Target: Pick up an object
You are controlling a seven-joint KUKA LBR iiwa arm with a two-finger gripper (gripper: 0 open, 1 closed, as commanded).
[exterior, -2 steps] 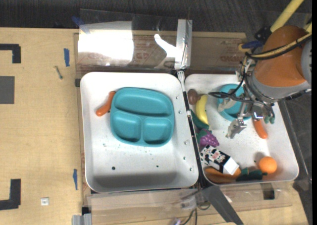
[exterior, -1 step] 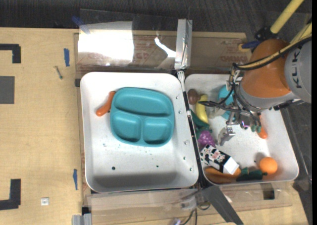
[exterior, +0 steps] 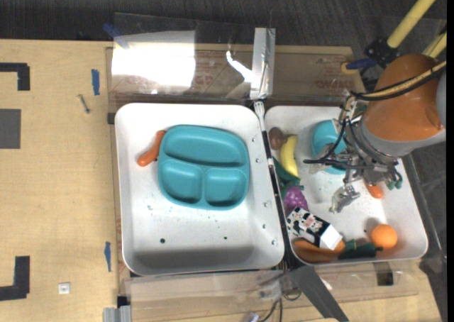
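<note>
My gripper (exterior: 345,198) hangs over the middle of the right bin (exterior: 415,207), its metal fingers pointing down above bare white floor with nothing seen between them. Around it lie a yellow banana (exterior: 289,157), a teal cup (exterior: 326,137), purple grapes (exterior: 296,198), a black-and-white cow-print carton (exterior: 310,226), a carrot (exterior: 318,250) with a green end, an orange ball (exterior: 384,236) and a small orange piece (exterior: 374,189) just right of the fingers.
The left bin (exterior: 135,207) holds a teal divided plate (exterior: 203,166) and an orange carrot-like piece (exterior: 150,151) at its left. A clear plastic wall (exterior: 262,65) stands behind the bins. The arm's orange band (exterior: 404,101) overhangs the right bin's far corner.
</note>
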